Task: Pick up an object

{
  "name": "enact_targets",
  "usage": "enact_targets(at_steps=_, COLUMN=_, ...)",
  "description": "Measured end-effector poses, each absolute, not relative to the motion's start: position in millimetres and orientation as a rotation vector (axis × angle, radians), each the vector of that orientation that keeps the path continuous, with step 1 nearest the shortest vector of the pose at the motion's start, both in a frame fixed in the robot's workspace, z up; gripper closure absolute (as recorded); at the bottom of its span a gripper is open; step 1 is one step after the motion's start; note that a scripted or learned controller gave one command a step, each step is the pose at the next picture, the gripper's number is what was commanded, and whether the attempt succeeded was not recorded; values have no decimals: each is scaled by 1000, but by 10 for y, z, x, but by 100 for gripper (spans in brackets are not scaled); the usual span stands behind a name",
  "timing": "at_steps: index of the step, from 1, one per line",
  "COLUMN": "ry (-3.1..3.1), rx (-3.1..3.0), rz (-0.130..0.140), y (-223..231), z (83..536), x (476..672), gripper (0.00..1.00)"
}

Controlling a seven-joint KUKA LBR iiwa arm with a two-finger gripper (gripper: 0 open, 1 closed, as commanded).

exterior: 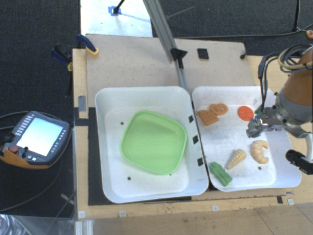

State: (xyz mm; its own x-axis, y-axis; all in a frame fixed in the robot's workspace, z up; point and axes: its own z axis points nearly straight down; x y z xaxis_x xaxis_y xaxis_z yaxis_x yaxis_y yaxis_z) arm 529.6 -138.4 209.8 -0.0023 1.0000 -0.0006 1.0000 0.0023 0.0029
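Grey end effector [256, 129] hangs above the croissant [260, 151]; its grip state is too blurred to tell.

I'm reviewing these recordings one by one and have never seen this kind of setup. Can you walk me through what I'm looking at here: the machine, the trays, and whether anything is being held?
This is one fixed camera looking down at a slant on a bench. The grey and orange thing at the right is a robot arm; its gripper hangs over the right bin. Its fingers are too small and dark here to tell whether they are open, and nothing visibly sits between them.

The left bin holds a green plate. The right bin holds toy foods: a red disc, an orange pretzel, a tan waffle-like piece, a croissant, a cone and a green piece.

The device at the left with a screen is probably the arm's handheld controller.
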Motion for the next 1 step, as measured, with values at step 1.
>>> enact_targets(at_steps=1, ry=2223, rx=2219, rz=0, y=-1382, z=2275, x=5303, gripper=100)
